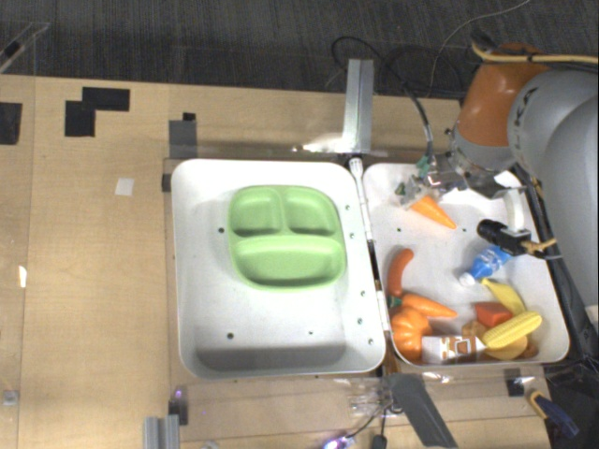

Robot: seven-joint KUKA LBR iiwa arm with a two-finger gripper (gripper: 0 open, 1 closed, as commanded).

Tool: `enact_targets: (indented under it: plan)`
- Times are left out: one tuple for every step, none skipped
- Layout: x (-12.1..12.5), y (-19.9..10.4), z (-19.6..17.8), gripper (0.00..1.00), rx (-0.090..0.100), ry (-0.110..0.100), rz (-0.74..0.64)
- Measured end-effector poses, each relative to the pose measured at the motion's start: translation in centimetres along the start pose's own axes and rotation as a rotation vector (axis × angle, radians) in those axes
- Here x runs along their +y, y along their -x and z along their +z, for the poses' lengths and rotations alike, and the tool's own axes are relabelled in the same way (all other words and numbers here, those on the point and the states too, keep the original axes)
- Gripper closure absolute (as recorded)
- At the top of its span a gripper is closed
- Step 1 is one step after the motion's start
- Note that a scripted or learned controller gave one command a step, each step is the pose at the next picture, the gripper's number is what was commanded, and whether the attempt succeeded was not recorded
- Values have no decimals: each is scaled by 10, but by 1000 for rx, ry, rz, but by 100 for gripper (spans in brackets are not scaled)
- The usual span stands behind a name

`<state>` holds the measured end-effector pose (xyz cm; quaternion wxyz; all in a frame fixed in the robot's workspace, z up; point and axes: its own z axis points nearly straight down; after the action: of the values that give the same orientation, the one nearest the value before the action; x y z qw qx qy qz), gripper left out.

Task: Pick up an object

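Now the gripper hangs low at the upper right of the frame, just above the thick end of an orange carrot in the right bin, so the step looks like the reach. Whether it is spread or pressed together I cannot tell (it is too small and dark). The carrot is a short cone with a smooth skin lying flat, and the next move probably calls for a descent centred on it before closing.

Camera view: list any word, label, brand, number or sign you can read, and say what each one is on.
No text can be read.
Small brown-and-white bottle, front of the right bin: its label is too blurred to read.
Blue bottle: any print is too small to make out.
Green divided plate, left bin: no markings seen.
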<state>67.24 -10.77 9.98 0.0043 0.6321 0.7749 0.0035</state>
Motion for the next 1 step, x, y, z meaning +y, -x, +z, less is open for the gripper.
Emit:
enact_targets:
  plan:
    - [7,-68,-97,100,1,-3,80]
